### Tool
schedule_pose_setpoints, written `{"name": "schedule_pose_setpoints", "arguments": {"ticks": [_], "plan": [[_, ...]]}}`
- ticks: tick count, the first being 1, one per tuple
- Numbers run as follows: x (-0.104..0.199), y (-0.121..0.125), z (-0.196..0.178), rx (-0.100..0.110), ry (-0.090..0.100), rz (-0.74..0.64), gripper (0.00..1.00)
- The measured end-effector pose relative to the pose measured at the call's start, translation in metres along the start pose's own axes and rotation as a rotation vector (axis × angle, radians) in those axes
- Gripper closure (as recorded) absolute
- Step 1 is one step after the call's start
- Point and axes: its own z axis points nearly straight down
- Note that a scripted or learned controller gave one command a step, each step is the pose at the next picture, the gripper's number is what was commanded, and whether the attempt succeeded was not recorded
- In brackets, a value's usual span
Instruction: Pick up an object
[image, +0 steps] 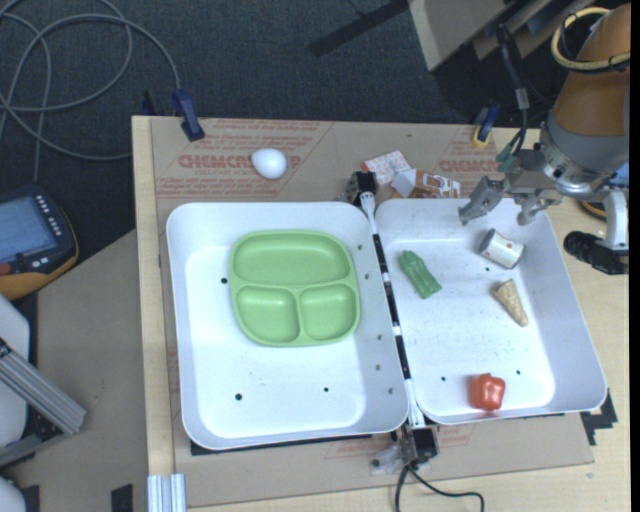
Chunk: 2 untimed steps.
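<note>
I see the gripper (507, 200) hovering, fingers spread, gripping nothing | white cylinder (500, 248) just below it in right bin (560, 390), lying tilted | nearest pick, I judge

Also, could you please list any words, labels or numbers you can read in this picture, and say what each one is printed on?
"CHEMCAD"-like red lettering, printed upside down on the cardboard sheet behind the bins: too blurred to read for certain.
Print on the small packets behind the right bin: too small to read.
Screen of the handheld device at the left edge: nothing legible.
The green tray and the objects in the bins carry no readable text.
</note>
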Motion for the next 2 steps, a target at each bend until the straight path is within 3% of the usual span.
{"name": "schedule_pose_setpoints", "arguments": {"ticks": [1,2], "plan": [[-0.065,0.016,0.064,0.001,-0.001,0.001,0.00],[-0.076,-0.017,0.097,0.002,0.000,0.000,0.00]]}}
